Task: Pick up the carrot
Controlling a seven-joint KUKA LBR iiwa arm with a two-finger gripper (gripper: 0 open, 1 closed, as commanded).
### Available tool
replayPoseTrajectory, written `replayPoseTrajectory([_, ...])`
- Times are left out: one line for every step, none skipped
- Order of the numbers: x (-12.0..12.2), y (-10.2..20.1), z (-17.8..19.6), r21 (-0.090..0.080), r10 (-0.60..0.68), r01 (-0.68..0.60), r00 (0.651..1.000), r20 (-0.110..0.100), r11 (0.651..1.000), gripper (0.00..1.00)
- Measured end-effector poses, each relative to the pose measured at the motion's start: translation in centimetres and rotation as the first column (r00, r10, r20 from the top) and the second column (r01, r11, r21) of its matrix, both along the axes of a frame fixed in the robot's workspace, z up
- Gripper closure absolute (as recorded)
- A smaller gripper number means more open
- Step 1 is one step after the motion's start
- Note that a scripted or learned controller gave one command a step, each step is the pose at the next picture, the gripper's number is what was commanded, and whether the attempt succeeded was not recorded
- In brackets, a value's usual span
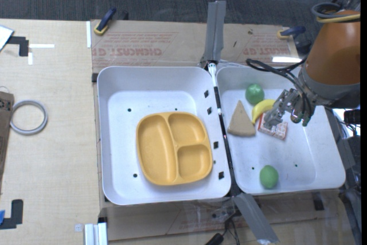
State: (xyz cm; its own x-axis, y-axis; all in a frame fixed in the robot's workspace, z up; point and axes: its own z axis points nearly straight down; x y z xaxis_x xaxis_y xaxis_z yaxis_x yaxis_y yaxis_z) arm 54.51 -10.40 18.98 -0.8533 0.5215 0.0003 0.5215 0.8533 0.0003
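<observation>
Two white bins sit side by side on the tabletop (51, 181), with the grey arm (338, 60) and its orange band reaching in from 3 o'clock over the right bin (321, 181). The tool (277, 116) hangs just right of that bin's centre, directly above a small red-and-white box (276, 131) and close beside a yellow banana (262, 108). Whether the tool is apart or together cannot be told from this angle, and nothing can be seen clamped in it.

Where the carrot lies cannot be told either. Around the tool, a green round fruit (254, 93) rests toward 12 o'clock in the right bin, touching or nearly touching the banana. A tan wedge (241, 121) lies at 9 o'clock, near the wall shared with the left bin. A second green ball (269, 176) sits alone at 6 o'clock, well apart from the rest.

The left bin (114, 123) holds a yellow plate (175, 147) with three compartments, slightly tilted and set toward 5 o'clock of the bin's floor.

Brown cardboard (149, 46) shows beyond both bins at 12 o'clock, pinned by a blue clamp (105, 20) at its left end. A grey post (216, 31) rises from where the bins meet. Far out at 9 o'clock, a roll of tape (27, 117) lies flat on the tabletop.
</observation>
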Motion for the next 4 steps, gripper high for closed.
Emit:
replayPoseTrajectory([5.3, 0.6, -9.8, 0.000, -0.130, 0.130, 0.991, 0.002, 0.991, 1.00])
replayPoseTrajectory([6.4, 0.2, -9.9, 0.000, -0.209, 0.209, 0.978, 0.002, 0.978, 1.00])
replayPoseTrajectory([6.8, 0.6, -9.8, -0.001, 0.061, -0.061, 0.998, 0.003, 0.998, 1.00])
replayPoseTrajectory([10.7, 0.5, -9.8, -0.002, 0.513, -0.513, 0.859, 0.005, 0.859, 1.00])
